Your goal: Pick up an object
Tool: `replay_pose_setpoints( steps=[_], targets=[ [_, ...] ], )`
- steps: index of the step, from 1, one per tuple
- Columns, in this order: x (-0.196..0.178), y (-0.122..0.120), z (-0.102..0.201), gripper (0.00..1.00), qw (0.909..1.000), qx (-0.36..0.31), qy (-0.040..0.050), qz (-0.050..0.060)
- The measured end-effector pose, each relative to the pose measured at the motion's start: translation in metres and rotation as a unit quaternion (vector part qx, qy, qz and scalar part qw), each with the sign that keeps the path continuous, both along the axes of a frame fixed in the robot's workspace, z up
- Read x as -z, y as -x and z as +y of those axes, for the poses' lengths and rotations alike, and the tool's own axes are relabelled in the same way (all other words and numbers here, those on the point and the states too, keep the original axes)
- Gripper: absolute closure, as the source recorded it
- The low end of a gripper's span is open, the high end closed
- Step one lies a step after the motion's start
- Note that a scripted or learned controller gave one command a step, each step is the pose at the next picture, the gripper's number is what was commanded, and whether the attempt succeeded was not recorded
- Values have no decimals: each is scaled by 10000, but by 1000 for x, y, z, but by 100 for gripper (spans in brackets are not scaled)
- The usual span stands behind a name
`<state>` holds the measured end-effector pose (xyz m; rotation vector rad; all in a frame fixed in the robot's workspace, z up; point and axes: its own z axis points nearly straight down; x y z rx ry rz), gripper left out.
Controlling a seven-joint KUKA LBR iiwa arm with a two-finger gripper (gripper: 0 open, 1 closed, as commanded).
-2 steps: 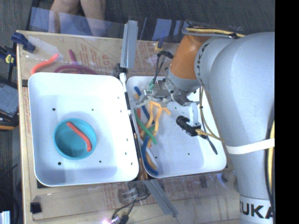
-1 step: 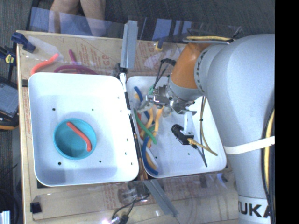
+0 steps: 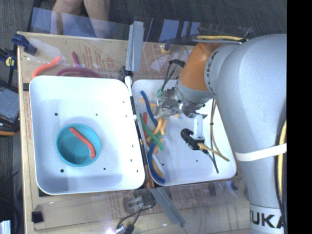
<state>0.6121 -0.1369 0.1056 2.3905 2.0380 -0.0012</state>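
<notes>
We see the grey arm (image 3: 253, 106) take up the right side, its orange band bent down over the right bin. Under everything lies the counter (image 3: 73, 45), carrying two white bins side by side. The left bin (image 3: 112, 169) holds a blue bowl (image 3: 66, 150) toward its near left, and a red strip (image 3: 83, 140) lies curved inside that bowl. The right bin (image 3: 195, 167) holds a pile of strips (image 3: 153, 130), yellow, green, blue and orange, which runs along its left wall from far to near; these are the things to pick. A blue strip (image 3: 157, 169) curls at the near end of the pile, just beside the bin's near left corner. The tool (image 3: 165, 106) sits low over the far end of the pile, close to the yellow pieces. We cannot tell whether it is spread or pressed together, nor whether it touches any strip. On the bare counter beyond the left bin lie an orange strip (image 3: 46, 67) and a pink loop (image 3: 78, 72).
</notes>
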Motion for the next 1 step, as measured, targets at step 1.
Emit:
replay_pose_setpoints(
  steps=[1],
  targets=[
    [-117, -18, 65, 100, 9921, -1251, -7, 2]
  ],
)
